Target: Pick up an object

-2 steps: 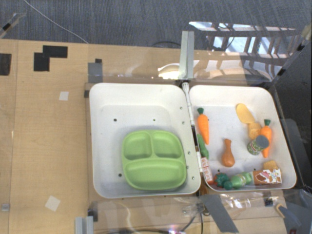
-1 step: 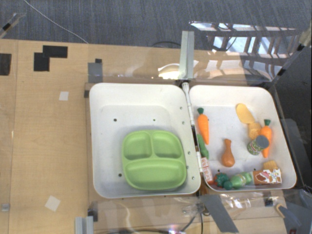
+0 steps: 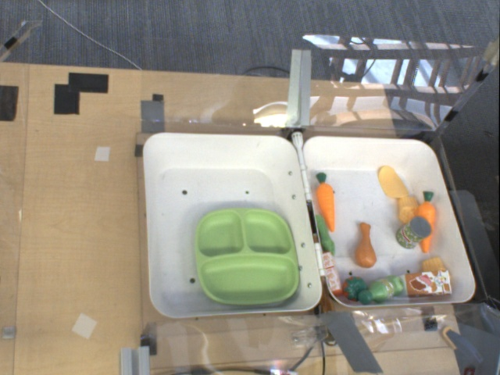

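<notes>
- Bench [image 3: 70,233]: light wood, two shallow white bins side by side on it.
- Left bin [image 3: 180,170]: held a green divided plate [image 3: 248,256], three compartments, sitting toward the bin's near right part, nothing on it.
- Right bin [image 3: 355,166]: held all the small items.
- Orange carrot [image 3: 325,205] lay along the left wall, green top pointing away from the camera; a green vegetable [image 3: 325,239] lay just below it against the same wall.
- Orange drumstick-shaped piece [image 3: 365,245] sat mid-bin, apart from the rest.
- Yellow piece [image 3: 393,182] lay toward the far right; a second carrot [image 3: 426,217] and a small can [image 3: 412,233] with grey lid were clustered just beside it, touching or nearly so.
- Near edge: green leafy item [image 3: 373,289] and a red-orange carton [image 3: 428,283] lay in a row, with a small red-and-white packet [image 3: 330,272] at the left corner.
- Gripper: couldn't tell its state from this view.
</notes>
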Robot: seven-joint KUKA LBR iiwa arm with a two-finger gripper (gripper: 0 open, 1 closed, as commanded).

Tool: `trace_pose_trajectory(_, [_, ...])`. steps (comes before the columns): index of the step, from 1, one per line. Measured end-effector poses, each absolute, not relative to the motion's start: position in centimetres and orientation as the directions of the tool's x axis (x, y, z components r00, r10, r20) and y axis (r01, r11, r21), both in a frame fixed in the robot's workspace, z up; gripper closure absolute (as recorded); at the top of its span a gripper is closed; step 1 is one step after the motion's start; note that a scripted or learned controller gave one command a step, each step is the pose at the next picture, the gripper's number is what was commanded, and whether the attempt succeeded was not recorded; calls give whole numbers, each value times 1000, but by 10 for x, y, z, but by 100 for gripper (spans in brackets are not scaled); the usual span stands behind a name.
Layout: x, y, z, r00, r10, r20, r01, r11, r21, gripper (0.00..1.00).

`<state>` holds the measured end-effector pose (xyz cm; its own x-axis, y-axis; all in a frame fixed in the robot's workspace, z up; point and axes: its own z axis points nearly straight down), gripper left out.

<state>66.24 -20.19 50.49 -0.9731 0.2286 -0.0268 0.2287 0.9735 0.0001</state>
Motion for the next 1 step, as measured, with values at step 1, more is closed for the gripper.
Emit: trace_pose_trajectory(1, [663, -201, 520, -973, 226, -40, 226, 974, 0, 100])
